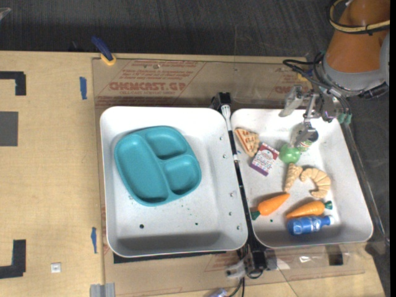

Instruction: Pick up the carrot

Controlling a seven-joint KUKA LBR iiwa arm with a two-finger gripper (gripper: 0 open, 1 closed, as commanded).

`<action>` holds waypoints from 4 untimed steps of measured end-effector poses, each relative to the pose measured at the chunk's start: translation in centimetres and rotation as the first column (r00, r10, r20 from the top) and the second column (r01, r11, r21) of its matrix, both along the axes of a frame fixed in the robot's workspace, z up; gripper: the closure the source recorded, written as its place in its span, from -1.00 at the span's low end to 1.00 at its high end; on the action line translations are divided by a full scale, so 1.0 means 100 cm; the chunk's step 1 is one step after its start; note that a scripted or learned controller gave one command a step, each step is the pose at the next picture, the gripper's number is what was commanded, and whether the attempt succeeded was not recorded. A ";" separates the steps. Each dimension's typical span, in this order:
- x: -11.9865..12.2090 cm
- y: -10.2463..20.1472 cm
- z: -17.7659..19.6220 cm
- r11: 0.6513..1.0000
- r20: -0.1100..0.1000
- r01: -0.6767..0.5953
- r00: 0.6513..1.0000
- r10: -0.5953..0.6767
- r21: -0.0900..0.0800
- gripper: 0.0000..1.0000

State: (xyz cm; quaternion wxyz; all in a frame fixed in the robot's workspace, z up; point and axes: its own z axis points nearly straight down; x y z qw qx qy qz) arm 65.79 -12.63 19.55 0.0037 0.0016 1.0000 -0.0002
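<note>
Orange carrot (pixel 273 203) lying on its side, lower centre of the right bin (pixel 359 184), pointed end toward upper right, green stub toward the divider (pixel 235 159). Second carrot (pixel 307 210) just to its right, tilted the same way, resting against a blue bottle (pixel 310 225) at the bin's lower edge. Croissant (pixel 315 179) and a pale bread piece (pixel 291 176) directly above both carrots, near but apart. Green round item (pixel 289 154), small purple-and-white carton (pixel 265 159) and pizza slice (pixel 247 140) further up toward the bin's centre and left.

Gripper (pixel 305 133) in the upper part of the right bin, above the green item, well apart from either carrot. Finger state: cannot tell, metal parts too small and cluttered. Nothing seen held.

Left bin (pixel 117 221) bearing a teal divided plate (pixel 156 163); not involved.

Risks, as judgement: two near-identical carrots, so target ambiguity likely; descent on the right one prone to catching the bottle. Tapered, smooth body liable to slip or roll from a two-finger pinch. Crowding by the croissant and bread likely to cause a finger collision on approach.
</note>
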 end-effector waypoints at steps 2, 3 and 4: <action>-0.091 0.020 -0.087 1.000 0.011 -0.008 1.000 0.008 0.000 -1.00; -0.119 0.025 -0.091 0.992 0.054 -0.125 0.991 0.125 -0.017 -1.00; -0.144 0.033 -0.092 1.000 0.058 -0.005 0.998 0.006 -0.008 -1.00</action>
